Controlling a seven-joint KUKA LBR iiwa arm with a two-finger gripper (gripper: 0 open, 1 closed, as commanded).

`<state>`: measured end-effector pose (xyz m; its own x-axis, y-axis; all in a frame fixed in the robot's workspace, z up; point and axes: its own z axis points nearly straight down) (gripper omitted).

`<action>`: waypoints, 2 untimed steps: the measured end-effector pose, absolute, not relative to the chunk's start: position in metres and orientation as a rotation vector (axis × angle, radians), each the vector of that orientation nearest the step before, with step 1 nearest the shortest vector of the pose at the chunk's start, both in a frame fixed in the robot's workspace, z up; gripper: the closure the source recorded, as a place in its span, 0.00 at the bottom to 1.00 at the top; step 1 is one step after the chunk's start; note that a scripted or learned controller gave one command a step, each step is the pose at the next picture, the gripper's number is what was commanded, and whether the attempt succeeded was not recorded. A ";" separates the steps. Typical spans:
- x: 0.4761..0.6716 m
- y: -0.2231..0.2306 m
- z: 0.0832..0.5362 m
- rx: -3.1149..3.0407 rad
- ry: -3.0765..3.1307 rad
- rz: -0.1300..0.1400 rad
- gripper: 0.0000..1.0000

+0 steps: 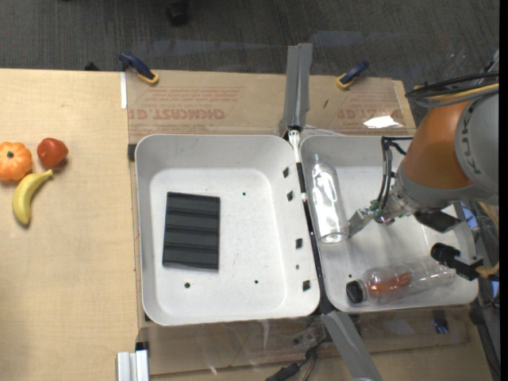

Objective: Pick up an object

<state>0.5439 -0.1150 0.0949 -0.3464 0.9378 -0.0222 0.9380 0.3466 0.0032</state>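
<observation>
Hand [363, 217] low in the right bin [349, 153].
Its grip could not be told; a clear bottle [325, 198] lay just left of it.

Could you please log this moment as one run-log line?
gripper: right bin, beside clear bottle | second bottle: near edge | black block: left bin

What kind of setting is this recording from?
Probably a robotics lab bench: two white bins on clamped cardboard, office carpet beyond, toy fruit off to one side.
</observation>
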 end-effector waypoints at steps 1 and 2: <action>0.486 -0.134 0.221 1.927 2.479 -0.002 0.00; 0.478 -0.179 0.220 1.835 2.548 -0.002 0.00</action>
